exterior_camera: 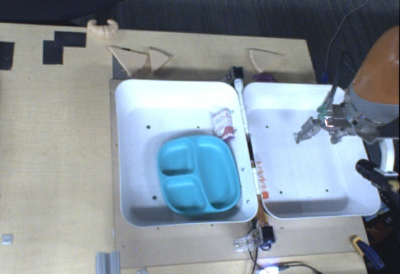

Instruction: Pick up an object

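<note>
The arm enters from the right, its gripper [320, 131] hovering over the right bin [350, 201] with fingers spread apart and nothing between them. The objects sit in the left bin [134, 141] — a blue divided plate [199, 174] lies toward the front, and a small white-and-red packet [223, 123] rests just beyond its far rim, near the wall between the bins.

Grey arm [375, 117], orange band above wrist; grey metal two-finger gripper [306, 134], thin black cable trailing upward.
</note>
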